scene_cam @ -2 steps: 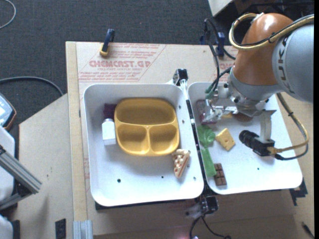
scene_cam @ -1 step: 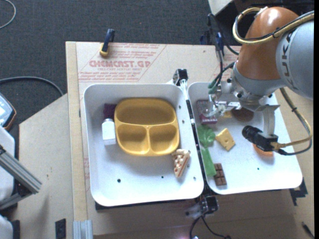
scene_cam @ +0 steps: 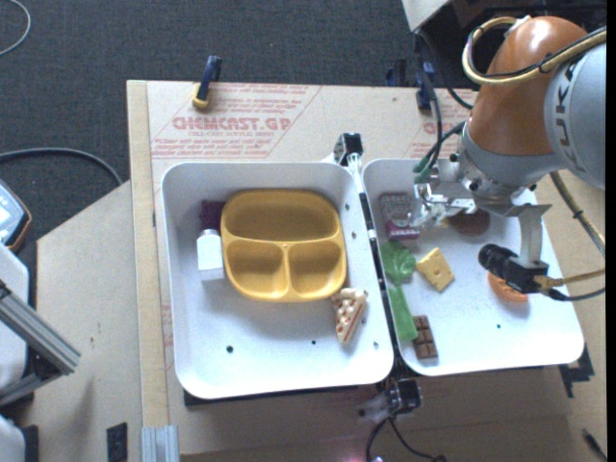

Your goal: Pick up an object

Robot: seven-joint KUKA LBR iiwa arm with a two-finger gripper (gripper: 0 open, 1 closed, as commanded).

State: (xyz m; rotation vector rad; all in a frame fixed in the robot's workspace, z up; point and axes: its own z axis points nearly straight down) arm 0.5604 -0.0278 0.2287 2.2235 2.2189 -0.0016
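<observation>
Camera view: my gripper (scene_cam: 430,210) hangs near the right bin's (scene_cam: 539,354) left wall, beside the cheese wedge (scene_cam: 435,269); whether its jaws are open, I cannot tell.

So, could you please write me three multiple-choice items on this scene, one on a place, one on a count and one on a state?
1. Where does the yellow divided tray lie?
A. in the left bin
B. in the right bin
C. on the floor

2. How many compartments does the tray have?
A. two
B. three
C. five

3. How does the yellow cheese wedge rest?
A. clamped in the gripper
B. stacked on the tray
C. loose on the right bin's floor

Answers:
1. A, the tray sits in the left bin, beside the white bottle.
2. B, one long section lies above two smaller ones.
3. C, the wedge lies free on the right bin, apart from the gripper hovering above the bin's upper left.
</observation>
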